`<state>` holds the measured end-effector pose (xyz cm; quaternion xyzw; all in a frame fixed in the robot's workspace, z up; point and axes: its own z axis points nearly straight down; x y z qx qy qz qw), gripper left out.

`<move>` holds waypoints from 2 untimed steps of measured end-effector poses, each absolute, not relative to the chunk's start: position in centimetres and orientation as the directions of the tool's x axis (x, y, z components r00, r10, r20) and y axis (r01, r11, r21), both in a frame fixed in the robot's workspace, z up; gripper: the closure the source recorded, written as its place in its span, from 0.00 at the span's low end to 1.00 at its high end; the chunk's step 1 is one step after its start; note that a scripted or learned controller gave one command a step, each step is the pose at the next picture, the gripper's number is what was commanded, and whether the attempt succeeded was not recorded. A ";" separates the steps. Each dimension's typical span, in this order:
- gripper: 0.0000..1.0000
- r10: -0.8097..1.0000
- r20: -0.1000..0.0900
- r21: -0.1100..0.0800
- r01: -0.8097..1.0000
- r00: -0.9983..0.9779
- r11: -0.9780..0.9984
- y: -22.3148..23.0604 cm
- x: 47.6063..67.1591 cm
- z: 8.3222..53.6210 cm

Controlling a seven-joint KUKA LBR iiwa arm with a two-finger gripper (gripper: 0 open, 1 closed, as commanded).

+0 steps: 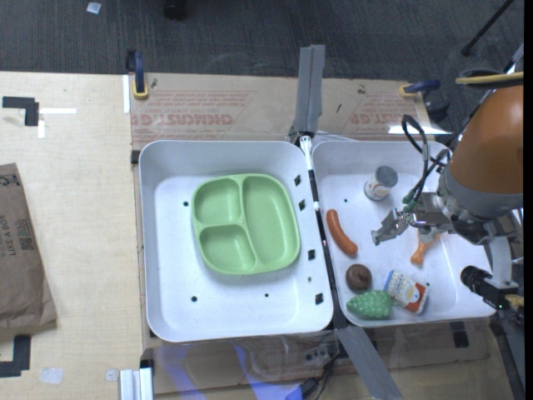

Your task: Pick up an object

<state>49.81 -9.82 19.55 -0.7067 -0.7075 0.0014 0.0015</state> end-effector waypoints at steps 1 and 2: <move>0.00 0.999 0.000 -0.002 0.999 0.045 -0.045 -14.8 56.5 15.2; 0.00 1.000 -0.001 0.002 1.000 0.008 -0.008 -8.9 62.6 19.3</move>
